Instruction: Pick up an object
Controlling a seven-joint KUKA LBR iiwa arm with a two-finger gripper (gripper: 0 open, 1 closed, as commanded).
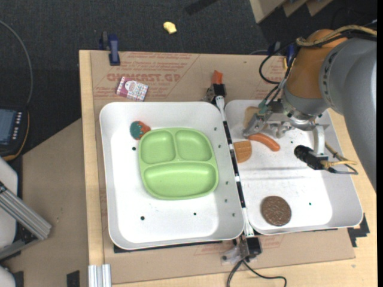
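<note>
Gripper (261, 124) low over the orange sausage (265, 141) at 10 o'clock in the right bin (335, 211).
Whether the fingers are spread cannot be told. The sausage looks light, smooth and likely slippery; gripping across its narrow middle seems safest.

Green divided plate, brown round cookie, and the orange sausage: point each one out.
green divided plate (177, 162), camera view, ridge between compartments
brown round cookie (276, 210), camera view, middle of its top
orange sausage (265, 140), camera view, middle of its length
</note>
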